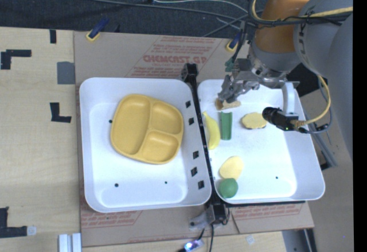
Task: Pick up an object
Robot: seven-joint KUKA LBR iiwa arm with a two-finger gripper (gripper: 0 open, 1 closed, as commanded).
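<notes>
The gripper point(231, 95) hangs low at the back of the right bin point(287, 182), just over a small tan piece point(228, 105) beside the green stick point(225, 126). Whether its fingers are spread or closed cannot be told. Approach step, apparently; next it must settle and close on the piece

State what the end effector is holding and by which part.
Cannot be told: the end effector sits low over a small tan block in the right white bin.
</notes>
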